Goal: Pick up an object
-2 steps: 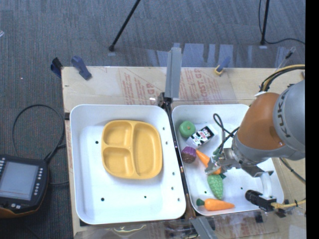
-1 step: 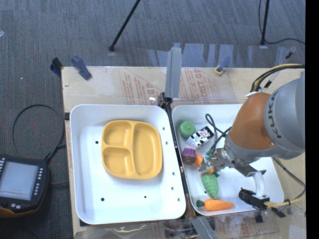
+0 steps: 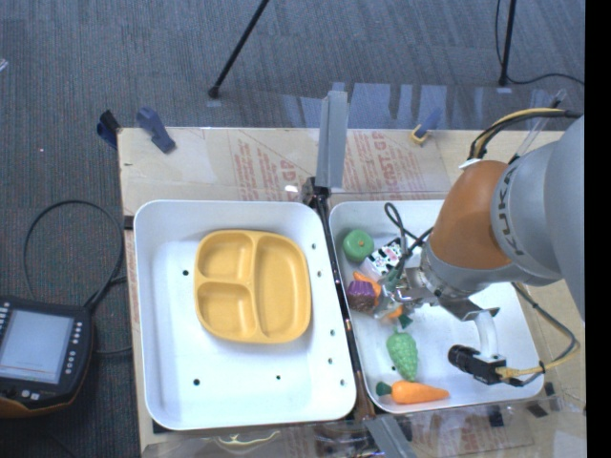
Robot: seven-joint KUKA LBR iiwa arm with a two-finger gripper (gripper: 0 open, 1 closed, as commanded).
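Several small toys fill the right bin (image 3: pixel 506 346): a purple one (image 3: pixel 363 295) at nine o'clock beside the gripper (image 3: pixel 399 299), green ball (image 3: pixel 358 244), carrot (image 3: pixel 417 392). Left bin (image 3: pixel 162 351) holds a yellow tray (image 3: pixel 254 285).

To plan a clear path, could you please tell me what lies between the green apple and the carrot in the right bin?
In the camera view, between the green apple and the carrot lie a purple toy and a green bumpy toy.

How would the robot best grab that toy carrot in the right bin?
Probably from above, pinching across the middle of the carrot. It lies flat and lengthwise along the bin's near wall, green top pointing left, so its long sides are the narrow span; the wall crowds the near side.
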